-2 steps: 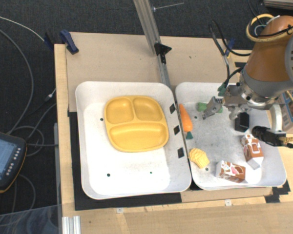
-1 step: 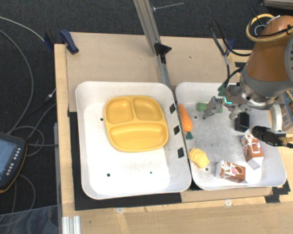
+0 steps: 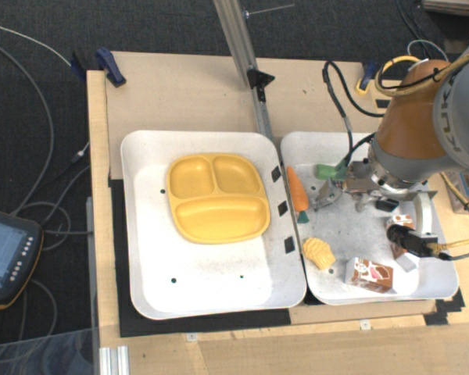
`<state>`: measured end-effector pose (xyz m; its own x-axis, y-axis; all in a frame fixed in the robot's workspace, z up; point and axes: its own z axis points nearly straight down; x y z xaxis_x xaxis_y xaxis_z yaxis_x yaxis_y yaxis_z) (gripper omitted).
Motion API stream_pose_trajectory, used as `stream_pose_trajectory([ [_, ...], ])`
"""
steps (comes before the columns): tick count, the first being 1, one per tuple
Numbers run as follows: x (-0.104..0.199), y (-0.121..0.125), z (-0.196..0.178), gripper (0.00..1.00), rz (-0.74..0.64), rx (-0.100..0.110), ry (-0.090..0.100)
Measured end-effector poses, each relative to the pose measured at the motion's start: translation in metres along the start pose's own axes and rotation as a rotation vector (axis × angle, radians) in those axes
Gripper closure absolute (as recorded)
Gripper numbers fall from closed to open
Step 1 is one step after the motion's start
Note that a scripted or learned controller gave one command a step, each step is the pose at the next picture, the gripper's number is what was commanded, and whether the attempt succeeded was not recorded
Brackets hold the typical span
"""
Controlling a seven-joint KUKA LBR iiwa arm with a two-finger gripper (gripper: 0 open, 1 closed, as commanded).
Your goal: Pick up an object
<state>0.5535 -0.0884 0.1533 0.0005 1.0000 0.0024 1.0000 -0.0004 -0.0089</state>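
Note:
My gripper (image 3: pixel 327 197) hangs low over the upper left part of the right bin (image 3: pixel 340 233), reaching in from the right. An orange carrot (image 3: pixel 297 191) lies just to its left, along the bin's left wall. A green object (image 3: pixel 326 170) sits right above the gripper, partly hidden by the wrist. A yellow corn piece (image 3: pixel 319 253) lies lower in the bin, and a brown and white packet (image 3: pixel 371 274) rests near the bin's front edge. I see nothing held in the gripper.
The left bin (image 3: pixel 152 248) holds a yellow divided plate (image 3: pixel 217 196) in its upper half. A metal pole (image 3: pixel 238 30) rises from between the bins at the back. Cables lie on the bench at the back right.

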Motion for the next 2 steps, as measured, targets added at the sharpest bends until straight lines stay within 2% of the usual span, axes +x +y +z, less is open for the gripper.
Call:
stream_pose_trajectory([
  [1, -0.0031, -0.0094, 0.0579, 0.0, 0.001, -0.002, -0.002],
  [2, -0.0037, -0.0096, 0.0608, 0.0, 0.001, -0.006, -0.002],
])
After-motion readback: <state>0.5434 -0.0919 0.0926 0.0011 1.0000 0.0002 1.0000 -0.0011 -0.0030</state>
